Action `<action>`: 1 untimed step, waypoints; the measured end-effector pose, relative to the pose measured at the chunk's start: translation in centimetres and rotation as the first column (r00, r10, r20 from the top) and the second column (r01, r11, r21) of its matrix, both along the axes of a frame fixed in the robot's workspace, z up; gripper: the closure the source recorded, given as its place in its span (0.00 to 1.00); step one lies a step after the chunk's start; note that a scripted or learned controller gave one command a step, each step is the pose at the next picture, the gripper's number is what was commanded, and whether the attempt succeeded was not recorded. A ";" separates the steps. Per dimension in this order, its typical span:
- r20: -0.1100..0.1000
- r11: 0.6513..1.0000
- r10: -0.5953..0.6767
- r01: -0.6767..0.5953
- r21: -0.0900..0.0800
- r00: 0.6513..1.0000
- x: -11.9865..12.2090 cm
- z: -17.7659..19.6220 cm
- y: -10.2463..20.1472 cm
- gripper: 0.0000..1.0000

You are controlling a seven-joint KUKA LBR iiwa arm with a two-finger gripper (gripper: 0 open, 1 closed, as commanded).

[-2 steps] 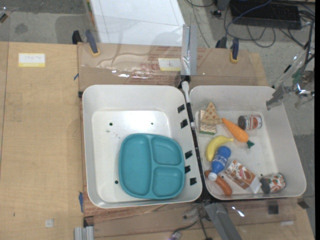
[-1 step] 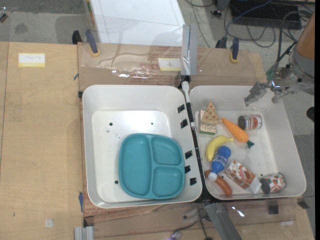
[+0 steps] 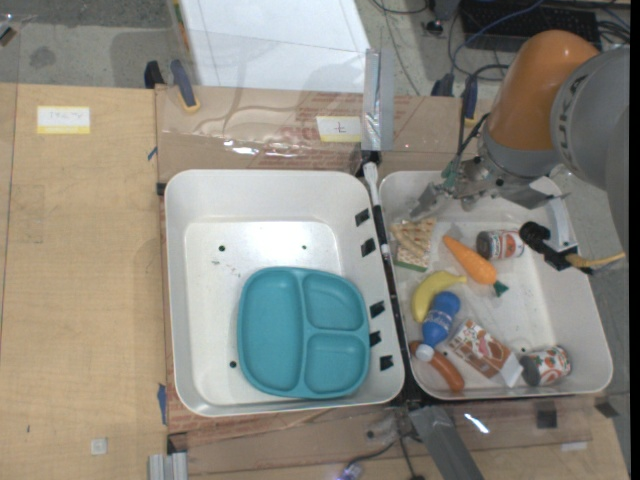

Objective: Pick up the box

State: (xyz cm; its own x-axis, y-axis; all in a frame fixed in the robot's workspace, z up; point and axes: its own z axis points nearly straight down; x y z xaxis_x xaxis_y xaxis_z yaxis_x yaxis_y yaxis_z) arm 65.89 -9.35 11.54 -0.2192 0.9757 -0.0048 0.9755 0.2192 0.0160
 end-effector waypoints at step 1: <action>0.018 0.999 0.049 -0.049 -0.015 0.999 -5.5 -0.8 1.8 0.00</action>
State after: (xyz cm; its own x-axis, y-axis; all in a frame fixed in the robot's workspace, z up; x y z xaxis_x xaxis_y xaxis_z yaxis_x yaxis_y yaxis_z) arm 60.37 -7.54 10.70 -0.2663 0.9636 -0.0229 0.9633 0.2669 0.0300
